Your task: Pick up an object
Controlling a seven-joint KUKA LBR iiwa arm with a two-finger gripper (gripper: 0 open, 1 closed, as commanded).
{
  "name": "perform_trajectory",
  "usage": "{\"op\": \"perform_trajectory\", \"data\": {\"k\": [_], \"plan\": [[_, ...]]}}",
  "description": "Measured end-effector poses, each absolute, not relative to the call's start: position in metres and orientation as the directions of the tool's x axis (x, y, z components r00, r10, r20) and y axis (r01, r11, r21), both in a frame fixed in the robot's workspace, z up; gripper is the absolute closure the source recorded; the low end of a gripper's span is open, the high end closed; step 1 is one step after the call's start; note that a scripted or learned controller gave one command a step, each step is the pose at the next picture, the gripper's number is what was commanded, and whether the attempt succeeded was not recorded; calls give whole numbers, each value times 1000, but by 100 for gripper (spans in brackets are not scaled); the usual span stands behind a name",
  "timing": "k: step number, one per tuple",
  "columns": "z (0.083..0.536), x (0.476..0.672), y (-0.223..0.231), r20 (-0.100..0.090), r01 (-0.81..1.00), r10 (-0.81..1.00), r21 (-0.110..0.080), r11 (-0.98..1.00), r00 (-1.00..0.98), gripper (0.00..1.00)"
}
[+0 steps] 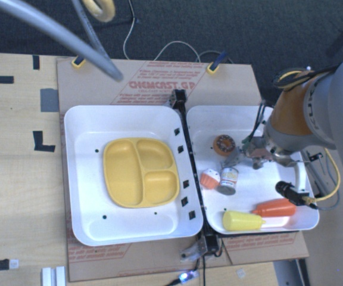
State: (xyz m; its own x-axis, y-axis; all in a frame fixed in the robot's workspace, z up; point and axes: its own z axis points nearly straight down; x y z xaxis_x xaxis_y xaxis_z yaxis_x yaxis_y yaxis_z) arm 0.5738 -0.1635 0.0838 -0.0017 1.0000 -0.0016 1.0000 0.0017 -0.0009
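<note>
Two bins (76,136) side by side; left one held a yellow divided plate (140,171); I saw the gripper (249,154) low in the right bin at frame right, grip state unclear from my feed; small can (228,180) just below-left of it, beside an orange-white piece (209,179); brown round item (224,144) above; yellow bottle (243,221) and orange-red object (274,208) along the bottom edge.
</note>
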Motion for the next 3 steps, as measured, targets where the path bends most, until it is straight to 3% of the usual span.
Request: {"op": "perform_trajectory", "data": {"k": [1, 2, 3], "plan": [[96, 575, -164, -3, 1000, 1000, 3, 2, -2, 100], [144, 585, -163, -1, 1000, 1000, 2, 2, -2, 100], [189, 583, -156, -1, 1000, 1000, 3, 2, -2, 100]]}}
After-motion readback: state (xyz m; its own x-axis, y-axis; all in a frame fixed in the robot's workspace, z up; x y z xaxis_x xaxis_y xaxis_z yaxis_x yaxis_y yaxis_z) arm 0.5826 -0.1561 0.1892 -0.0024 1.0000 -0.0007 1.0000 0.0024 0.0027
